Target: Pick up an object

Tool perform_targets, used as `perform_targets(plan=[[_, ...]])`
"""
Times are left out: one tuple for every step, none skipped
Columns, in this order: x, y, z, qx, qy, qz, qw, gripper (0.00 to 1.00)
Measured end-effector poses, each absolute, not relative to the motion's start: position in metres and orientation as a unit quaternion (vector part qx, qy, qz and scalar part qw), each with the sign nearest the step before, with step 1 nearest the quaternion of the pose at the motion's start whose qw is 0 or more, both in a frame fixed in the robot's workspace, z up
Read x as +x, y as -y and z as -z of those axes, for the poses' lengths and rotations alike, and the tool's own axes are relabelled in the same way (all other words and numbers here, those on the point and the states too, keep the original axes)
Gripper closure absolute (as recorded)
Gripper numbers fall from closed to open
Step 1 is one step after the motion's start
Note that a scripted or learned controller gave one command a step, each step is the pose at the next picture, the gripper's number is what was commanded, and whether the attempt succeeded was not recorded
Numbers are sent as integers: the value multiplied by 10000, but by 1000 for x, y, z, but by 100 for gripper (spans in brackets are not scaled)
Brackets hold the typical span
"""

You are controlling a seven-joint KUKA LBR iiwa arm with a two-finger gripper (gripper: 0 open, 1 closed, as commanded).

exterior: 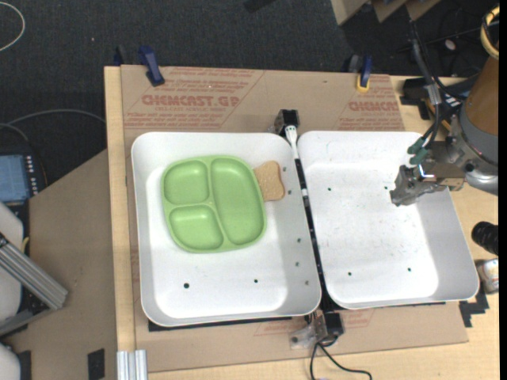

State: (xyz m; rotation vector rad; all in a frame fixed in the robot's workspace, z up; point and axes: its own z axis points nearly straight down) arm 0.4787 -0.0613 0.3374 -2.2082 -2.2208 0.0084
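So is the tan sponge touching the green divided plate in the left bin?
Touching. In the camera view the tan sponge lies against the right rim of the green divided plate, with no white bin floor showing between them.

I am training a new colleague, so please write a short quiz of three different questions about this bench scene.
1. True or false: the green divided plate lies in the left bin.
2. What touches the plate's upper right edge?
A. a tan sponge-like block
B. a red ball
C. a spoon
3. Over which bin is the pincer?

Key
1. True
2. A
3. The right bin
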Motion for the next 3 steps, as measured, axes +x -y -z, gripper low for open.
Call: perform_targets(plan=[[480, -6, -350, -7043, 7099, 14, -6, 100], [480, -63, -378, -7046, 7096, 26, -13, 100], [480, -90, -428, -7055, 7087, 34, -18, 100]])
